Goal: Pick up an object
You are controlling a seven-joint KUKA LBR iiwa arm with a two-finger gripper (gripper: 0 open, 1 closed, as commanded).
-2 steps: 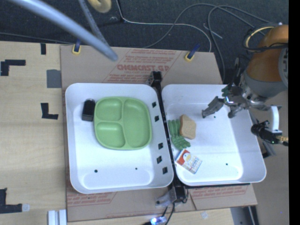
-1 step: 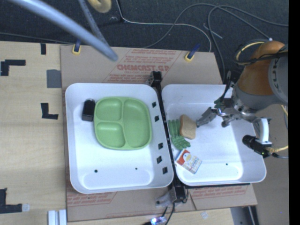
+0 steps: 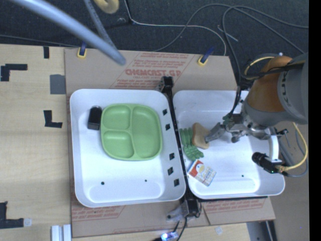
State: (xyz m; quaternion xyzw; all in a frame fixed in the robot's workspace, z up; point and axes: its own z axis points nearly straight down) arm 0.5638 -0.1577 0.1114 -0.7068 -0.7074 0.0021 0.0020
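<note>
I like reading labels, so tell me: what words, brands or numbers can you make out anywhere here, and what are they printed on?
Red print on the cardboard sheet behind the two bins: several lines, the largest starting roughly "CHEMCAST", the rest too blurred to read.
Small carton in the right bin: red and white printing, too small to read.
Nothing else carries readable text.

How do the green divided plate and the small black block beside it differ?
The green divided plate is large, filling much of the left white bin; the small black block is far smaller. The plate is pale green with three compartments; the block is plain and dark. The plate lies centrally; the block sits at its left edge, near the bin's wall. Both rest in the left bin, away from the gripper.
</note>
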